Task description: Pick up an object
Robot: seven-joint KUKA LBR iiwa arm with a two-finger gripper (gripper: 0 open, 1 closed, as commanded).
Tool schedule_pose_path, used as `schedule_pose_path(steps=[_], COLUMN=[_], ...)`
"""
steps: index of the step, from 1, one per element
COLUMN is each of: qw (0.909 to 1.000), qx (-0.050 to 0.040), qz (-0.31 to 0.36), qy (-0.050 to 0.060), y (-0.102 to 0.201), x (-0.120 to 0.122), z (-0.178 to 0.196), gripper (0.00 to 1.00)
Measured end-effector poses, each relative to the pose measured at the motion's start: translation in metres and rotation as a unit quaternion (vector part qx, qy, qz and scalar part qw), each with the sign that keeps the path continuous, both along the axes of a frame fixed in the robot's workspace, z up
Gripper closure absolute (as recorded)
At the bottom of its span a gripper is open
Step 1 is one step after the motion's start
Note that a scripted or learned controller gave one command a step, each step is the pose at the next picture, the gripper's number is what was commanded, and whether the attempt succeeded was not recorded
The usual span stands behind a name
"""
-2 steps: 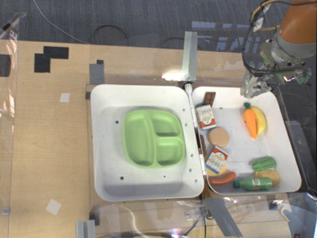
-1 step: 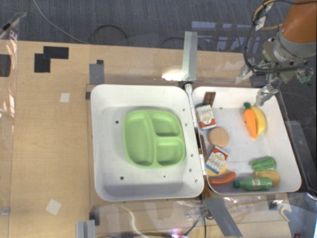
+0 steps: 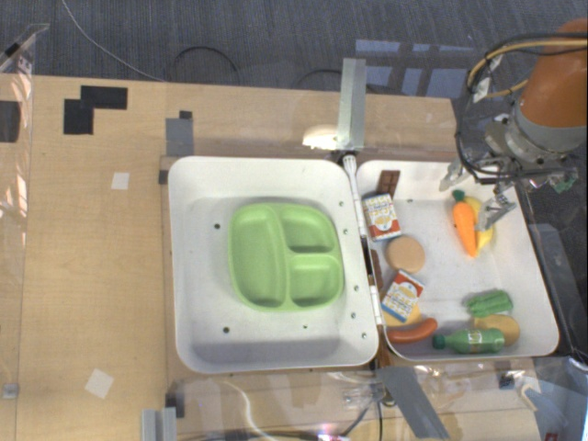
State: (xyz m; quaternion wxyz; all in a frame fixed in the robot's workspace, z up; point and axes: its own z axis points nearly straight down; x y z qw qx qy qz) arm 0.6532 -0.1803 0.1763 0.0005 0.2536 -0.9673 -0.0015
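On the wooden desk (image 3: 83, 274) sit two shallow white bins side by side. The left bin (image 3: 197, 338) holds a green divided plate (image 3: 285, 255), lying flat near its middle with three compartments.

The right bin (image 3: 441, 292) carries a scatter of toy food. At its 12 o'clock corner, against the wall shared with the left bin, lies a brown bar (image 3: 388, 182), and just below it a small carton (image 3: 380, 215) with red and white print. Below the carton is a round tan cookie (image 3: 405, 254), and at about 7 o'clock a second small carton (image 3: 401, 296), tilted. Along the 6 o'clock edge lie a red sausage (image 3: 412, 330) and a green bottle (image 3: 470, 341) on its side; a yellowish piece (image 3: 501, 325) touches the bottle, and a green vegetable (image 3: 489, 302) sits just above that.

The carrot (image 3: 466, 228), orange with a green top, lies at about 2 o'clock in the right bin, pointing toward 6 o'clock, with something yellow tucked against its right side.

The arm (image 3: 556, 95) reaches in from 3 o'clock, its orange band high over the bin's corner. The tool (image 3: 478, 191) hangs right above the carrot's green top, its fingers (image 3: 497, 211) spread apart, one on either side of the carrot's upper end. Whether they touch the carrot cannot be told; nothing is pinched between them.
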Motion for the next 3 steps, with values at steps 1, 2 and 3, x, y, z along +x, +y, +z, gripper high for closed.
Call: schedule_pose_path(steps=[1, 2, 3], qw=[1.0, 1.0, 0.9998], qx=[-0.0012, -0.0013, -0.0023], qz=[0.001, -0.005, -0.017], qy=[-0.006, -0.008, -0.01], y=[0.001, -0.001, 0.029], x=[-0.009, -0.066, -0.088], z=[-0.08, -0.087, -0.086], gripper=[0.0, 0.0, 0.0])
